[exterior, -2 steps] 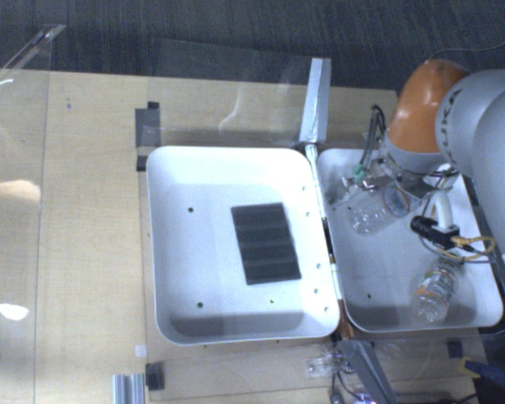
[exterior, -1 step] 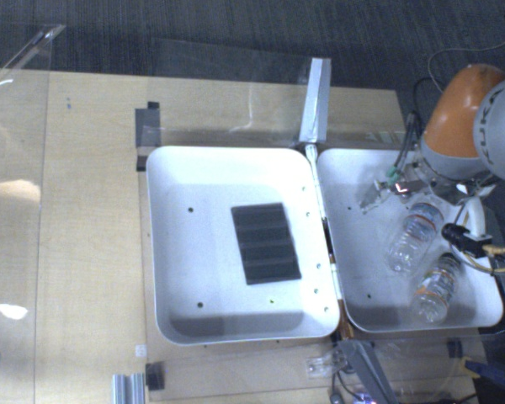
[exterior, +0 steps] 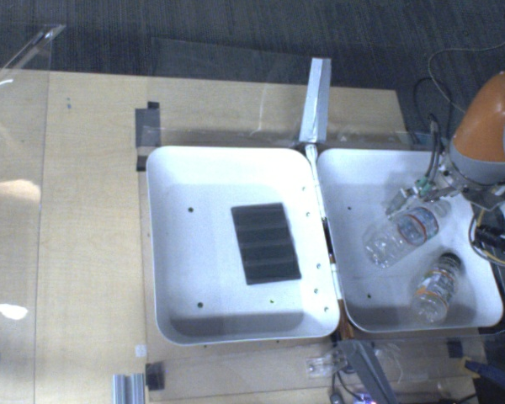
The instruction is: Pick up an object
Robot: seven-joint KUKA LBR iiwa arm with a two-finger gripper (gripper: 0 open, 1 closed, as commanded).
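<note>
Hand (exterior: 425, 188) sits right at the top of a clear bottle (exterior: 401, 232); its grip, I cannot tell.

Probably a robotics lab, wooden bench (exterior: 76, 225), two white bins (exterior: 177, 225), loose cables (exterior: 467, 53), grey carpet floor (exterior: 194, 7)

One fixed camera looks down aslant on both bins (exterior: 156, 251).

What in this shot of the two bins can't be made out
- Gripper: small and blurred over the upper bottle in the camera view; grip state unclear.
- Arm: cut off by the right edge.
- Lower bottle label: too small to read.
- Dark ridged pad in left bin: material unclear.
</note>
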